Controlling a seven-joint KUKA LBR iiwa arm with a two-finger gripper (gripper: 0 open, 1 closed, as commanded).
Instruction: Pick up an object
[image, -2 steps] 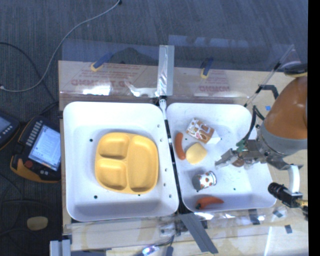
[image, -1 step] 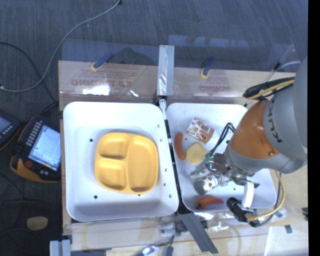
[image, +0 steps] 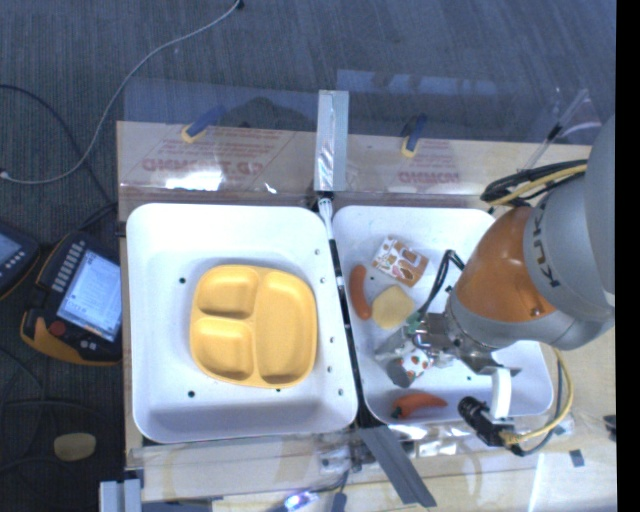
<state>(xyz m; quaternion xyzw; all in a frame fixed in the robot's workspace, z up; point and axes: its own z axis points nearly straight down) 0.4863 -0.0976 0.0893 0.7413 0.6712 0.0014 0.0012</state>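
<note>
A divided tray (image: 255, 325) lies in the left bin (image: 150, 300); several small items, seemingly toy food (image: 392, 306), sit in the right bin (image: 535, 385).

a robotics lab: teach pendant (image: 78, 300) and loose cables (image: 150, 60) on carpet.

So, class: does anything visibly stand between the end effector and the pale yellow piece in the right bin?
Nothing visible does. The end effector sits low in the right bin, just below the pale yellow piece, with no item between them.

Yellow divided tray (image: 255, 323) lying in the left bin (image: 160, 250), teach pendant (image: 75, 300) on the grey carpet left of the bench (image: 250, 150), thin white cable (image: 130, 75) trailing across the floor
</note>
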